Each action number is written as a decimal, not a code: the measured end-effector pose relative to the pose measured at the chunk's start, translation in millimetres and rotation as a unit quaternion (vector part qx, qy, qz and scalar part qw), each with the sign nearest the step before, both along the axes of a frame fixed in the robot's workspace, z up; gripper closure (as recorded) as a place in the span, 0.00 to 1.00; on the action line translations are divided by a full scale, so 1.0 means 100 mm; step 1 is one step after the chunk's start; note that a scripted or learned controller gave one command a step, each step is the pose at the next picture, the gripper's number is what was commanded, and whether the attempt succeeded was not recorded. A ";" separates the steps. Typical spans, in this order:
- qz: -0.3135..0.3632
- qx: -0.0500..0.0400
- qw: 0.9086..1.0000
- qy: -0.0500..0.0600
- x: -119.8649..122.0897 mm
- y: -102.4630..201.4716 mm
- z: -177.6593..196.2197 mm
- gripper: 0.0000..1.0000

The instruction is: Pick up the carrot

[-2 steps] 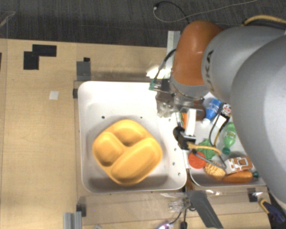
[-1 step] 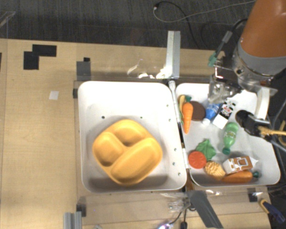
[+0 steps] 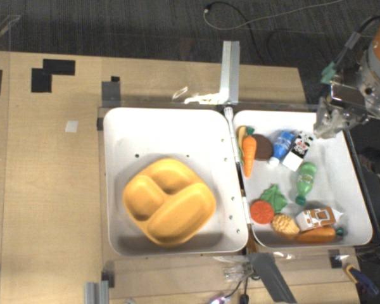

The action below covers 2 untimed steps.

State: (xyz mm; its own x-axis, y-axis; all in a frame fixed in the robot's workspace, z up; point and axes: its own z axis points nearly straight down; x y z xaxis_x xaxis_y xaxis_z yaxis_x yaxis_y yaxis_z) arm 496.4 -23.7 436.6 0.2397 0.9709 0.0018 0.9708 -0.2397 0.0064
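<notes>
Your carrot [image 3: 248, 151] lies at the right bin's [image 3: 361, 198] left wall, mid-frame, touching a brown ball [image 3: 262, 147]. The gripper [image 3: 326, 126] hangs at the upper right; you cannot tell how its jaws stand. They may snag the wall.

Glossy orange plastic on the carrot [image 3: 248, 152]; smooth white plastic bins [image 3: 177, 122]; pale matt wood bench [image 3: 44, 189]; at 12 o'clock, brushed metal post [image 3: 230, 71].
</notes>
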 end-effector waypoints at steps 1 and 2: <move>0.079 -0.001 0.997 0.000 -0.08 -0.35 -0.01 1.00; 0.159 -0.002 0.987 0.000 -0.09 -0.76 0.00 1.00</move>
State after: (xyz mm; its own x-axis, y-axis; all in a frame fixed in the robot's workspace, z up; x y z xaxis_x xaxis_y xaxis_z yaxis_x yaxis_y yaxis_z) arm 487.6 -99.5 436.5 -0.0764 0.9971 -0.0017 0.9970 0.0764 0.0073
